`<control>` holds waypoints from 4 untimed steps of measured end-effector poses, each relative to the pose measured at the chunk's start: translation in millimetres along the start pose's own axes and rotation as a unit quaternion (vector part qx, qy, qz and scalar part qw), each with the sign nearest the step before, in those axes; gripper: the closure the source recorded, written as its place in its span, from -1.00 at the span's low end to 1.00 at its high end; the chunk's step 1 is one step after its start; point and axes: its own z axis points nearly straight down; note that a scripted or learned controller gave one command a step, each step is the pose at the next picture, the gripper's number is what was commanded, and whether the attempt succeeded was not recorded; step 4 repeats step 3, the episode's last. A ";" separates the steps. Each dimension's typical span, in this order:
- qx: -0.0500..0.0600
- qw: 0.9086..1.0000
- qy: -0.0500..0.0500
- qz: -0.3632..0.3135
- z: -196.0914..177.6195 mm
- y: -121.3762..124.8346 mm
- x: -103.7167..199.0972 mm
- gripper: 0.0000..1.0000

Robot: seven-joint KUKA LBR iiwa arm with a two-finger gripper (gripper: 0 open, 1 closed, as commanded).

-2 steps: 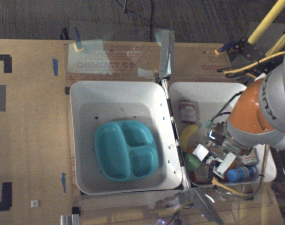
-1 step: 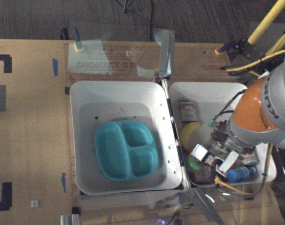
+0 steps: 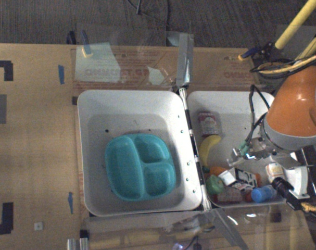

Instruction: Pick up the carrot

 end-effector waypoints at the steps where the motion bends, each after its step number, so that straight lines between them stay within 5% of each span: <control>1: 0.001 0.976 0.001 -0.216 -0.4 3.5 14.5 1.00; 2: 0.000 0.921 0.001 -0.390 -0.6 -1.7 -7.8 1.00; 3: -0.001 0.848 0.001 -0.530 -0.7 7.3 30.8 1.00; 4: -0.001 0.848 0.001 -0.530 -0.7 7.3 30.8 1.00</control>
